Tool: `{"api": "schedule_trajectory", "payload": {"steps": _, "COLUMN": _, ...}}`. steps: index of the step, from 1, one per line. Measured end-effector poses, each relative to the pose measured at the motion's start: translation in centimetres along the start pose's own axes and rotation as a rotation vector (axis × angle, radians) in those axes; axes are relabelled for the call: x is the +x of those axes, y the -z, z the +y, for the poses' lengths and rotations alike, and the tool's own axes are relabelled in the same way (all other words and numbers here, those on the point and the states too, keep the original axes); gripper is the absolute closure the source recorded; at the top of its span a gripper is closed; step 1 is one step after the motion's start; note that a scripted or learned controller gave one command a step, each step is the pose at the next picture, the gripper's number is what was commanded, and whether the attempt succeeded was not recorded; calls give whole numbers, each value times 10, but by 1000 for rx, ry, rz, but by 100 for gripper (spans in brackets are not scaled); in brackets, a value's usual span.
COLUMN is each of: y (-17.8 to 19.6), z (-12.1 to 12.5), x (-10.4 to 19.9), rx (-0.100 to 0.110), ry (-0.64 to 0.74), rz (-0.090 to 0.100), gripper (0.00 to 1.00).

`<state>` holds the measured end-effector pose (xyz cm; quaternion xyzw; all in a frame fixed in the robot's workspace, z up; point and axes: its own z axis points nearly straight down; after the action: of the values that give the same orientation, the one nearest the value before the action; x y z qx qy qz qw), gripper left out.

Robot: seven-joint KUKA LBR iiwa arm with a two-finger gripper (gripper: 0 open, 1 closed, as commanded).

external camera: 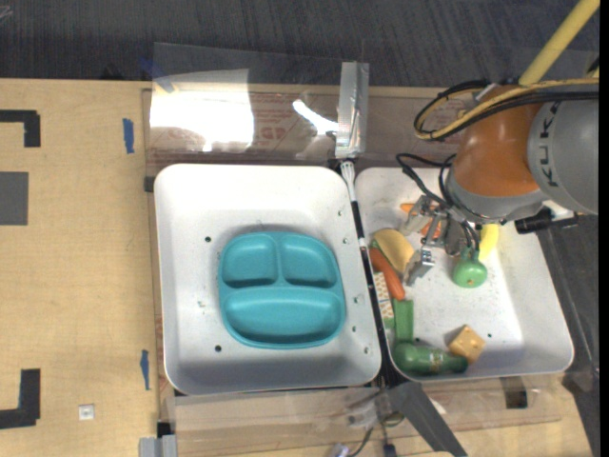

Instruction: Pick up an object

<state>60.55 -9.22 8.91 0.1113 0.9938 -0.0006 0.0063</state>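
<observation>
While the arm reaches into the right bin, the gripper hangs low over its left side; whether it is open I cannot tell. Near it lie a carrot, a green ball, a wood block and, perhaps, a cucumber. A teal tray sits in the left bin.
</observation>
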Motion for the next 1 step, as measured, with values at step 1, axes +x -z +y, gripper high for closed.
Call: {"api": "schedule_trajectory", "payload": {"steps": 1, "y": 0, "z": -5, "x": -4, "rx": -2, "ry": -1, "rz": 0, "gripper": 0}}
